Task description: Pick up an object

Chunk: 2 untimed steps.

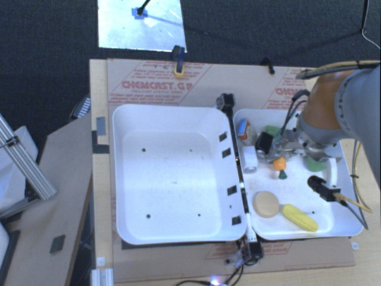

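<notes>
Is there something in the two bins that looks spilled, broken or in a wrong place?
Nothing stands out. The toys, among them the yellow corn and the tan disc, lie loose in the right bin, none spilled or broken.

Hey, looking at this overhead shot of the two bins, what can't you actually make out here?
- The hand in the right bin: whether it grips anything is too small and cluttered to tell.
- Green item: partly covered by the arm.
- Label on the small white container: too small to read.
- The arm's base: cut off by the right edge.
</notes>
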{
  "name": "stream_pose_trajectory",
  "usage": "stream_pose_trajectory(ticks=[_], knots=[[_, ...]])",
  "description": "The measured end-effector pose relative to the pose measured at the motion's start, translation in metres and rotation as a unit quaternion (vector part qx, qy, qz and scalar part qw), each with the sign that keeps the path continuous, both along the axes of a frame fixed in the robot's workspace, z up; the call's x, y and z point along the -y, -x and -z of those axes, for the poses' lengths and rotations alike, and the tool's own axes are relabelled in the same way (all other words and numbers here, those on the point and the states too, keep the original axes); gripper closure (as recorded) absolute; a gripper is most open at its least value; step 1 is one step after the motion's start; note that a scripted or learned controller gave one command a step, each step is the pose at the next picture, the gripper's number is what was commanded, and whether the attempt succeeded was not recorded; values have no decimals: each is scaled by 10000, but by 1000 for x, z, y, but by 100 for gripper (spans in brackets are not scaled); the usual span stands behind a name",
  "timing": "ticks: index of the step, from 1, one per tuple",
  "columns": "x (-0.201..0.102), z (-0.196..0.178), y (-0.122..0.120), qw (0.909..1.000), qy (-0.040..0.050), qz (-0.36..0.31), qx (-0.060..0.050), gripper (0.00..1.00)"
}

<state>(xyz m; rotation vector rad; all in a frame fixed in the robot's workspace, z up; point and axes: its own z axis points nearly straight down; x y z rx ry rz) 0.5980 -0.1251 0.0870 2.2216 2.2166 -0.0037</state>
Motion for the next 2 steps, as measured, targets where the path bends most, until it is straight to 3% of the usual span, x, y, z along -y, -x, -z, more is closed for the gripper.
stream_pose_trajectory(ticks=[1, 2], knots=[[-39, -62, 12, 10000, -22, -37, 2, 100], [-97, -111, -44, 10000, -21, -61, 40, 100]])
